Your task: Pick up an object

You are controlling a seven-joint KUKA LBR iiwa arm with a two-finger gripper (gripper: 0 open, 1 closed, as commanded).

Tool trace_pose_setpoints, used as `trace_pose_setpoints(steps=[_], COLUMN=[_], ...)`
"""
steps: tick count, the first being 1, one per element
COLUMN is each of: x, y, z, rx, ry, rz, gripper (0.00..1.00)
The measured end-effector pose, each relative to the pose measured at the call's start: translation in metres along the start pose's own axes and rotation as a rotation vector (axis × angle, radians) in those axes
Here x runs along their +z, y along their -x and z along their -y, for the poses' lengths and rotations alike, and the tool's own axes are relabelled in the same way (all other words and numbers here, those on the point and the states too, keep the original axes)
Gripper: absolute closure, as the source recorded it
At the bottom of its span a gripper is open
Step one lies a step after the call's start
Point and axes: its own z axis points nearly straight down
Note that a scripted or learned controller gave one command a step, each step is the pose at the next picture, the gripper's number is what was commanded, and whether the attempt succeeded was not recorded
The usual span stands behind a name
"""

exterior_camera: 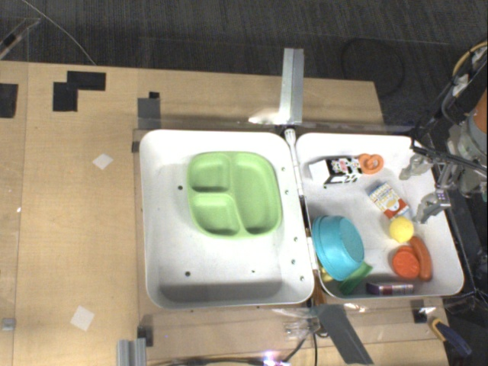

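Yellow round ball (pixel 402 229) in right bin (pixel 455 280), beside orange cup (pixel 410 261).

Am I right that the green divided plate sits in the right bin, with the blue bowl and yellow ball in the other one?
Not quite. The camera view shows the green divided plate in the left bin. The blue bowl and yellow ball are in the other one, the right bin.

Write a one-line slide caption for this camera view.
Gripper hovers at the right bin's edge near a yellow ball; green tray sits left.
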Motion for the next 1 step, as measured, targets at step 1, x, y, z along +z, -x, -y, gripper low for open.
trace_pose_setpoints(steps=[1], x=[0.1390], y=[0.0083], z=[0.0134], rx=[-0.188], ry=[0.005], rz=[-0.009], gripper=[0.00])
